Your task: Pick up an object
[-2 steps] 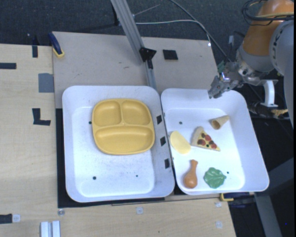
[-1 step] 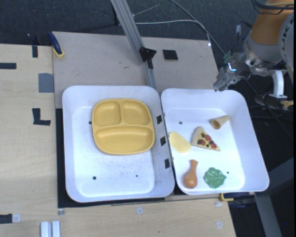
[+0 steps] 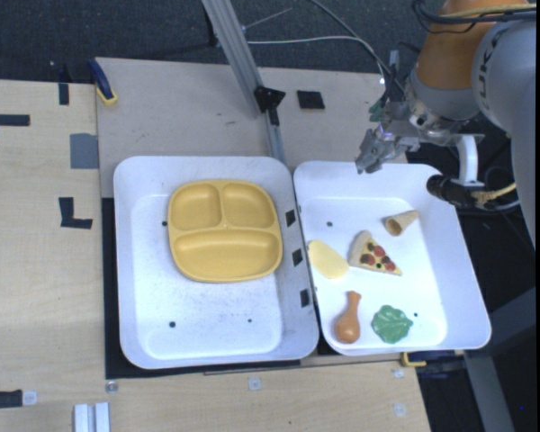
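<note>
Grey two-finger claw (image 3: 371, 162) above far rim of right shallow white bin (image 3: 459, 268), grip unreadable, nothing seen held.
Below, in that bin: tan cone (image 3: 400, 222), pizza slice (image 3: 374, 255), pale yellow wedge (image 3: 327, 259), brown drumstick (image 3: 347, 319), green leafy piece (image 3: 391, 323); in left white bin (image 3: 144, 268), yellow divided plastic tray (image 3: 224, 229).

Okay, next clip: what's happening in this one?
A grey arm with an orange band reaches in from the right, its gripper hovering over the far rim of the right white bin with nothing visibly held. That bin holds toy food: a pizza slice, a small tan cone, a pale yellow round piece, an orange-brown drumstick and a green leafy piece. The left white bin holds a yellow divided plate. No pick has happened yet.
</note>
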`<act>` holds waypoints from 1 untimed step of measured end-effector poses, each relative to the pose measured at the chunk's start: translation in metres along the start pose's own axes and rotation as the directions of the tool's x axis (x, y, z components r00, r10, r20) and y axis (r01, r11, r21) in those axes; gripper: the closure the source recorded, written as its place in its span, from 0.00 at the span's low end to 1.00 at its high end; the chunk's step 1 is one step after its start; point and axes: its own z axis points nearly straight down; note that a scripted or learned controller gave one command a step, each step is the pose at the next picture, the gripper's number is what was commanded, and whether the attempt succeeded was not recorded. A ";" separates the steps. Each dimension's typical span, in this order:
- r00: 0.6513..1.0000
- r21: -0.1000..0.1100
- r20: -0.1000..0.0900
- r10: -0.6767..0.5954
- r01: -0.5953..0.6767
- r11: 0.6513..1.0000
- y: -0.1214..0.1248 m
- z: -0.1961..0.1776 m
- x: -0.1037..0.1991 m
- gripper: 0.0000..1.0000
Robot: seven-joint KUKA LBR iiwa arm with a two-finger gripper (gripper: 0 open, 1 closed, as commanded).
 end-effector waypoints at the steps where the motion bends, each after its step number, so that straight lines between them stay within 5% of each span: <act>1: 1.000 0.000 -0.001 -0.001 0.001 1.000 -0.012 -0.007 0.056 1.00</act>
